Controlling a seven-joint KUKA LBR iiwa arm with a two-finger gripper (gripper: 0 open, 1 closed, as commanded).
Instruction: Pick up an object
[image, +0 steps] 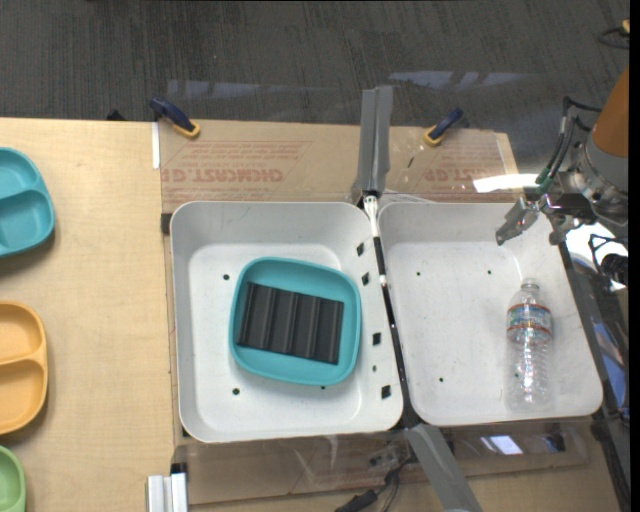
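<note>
A clear plastic water bottle (529, 344) lies on its side in the right bin (450, 300), near that bin's right wall, cap pointing to the back. In the left bin (200, 300) sits a teal tray (296, 321) carrying a black ridged insert (290, 321). My gripper (527, 236) hangs over the back right corner of the right bin, above and behind the bottle. It is open, with nothing between its fingers.
Brown cardboard (260, 165) lies behind the bins, held by two clamps (175, 116). On the wooden bench to the left are a teal divided plate (20, 215), an orange one (18, 365) and a green one (8, 480).
</note>
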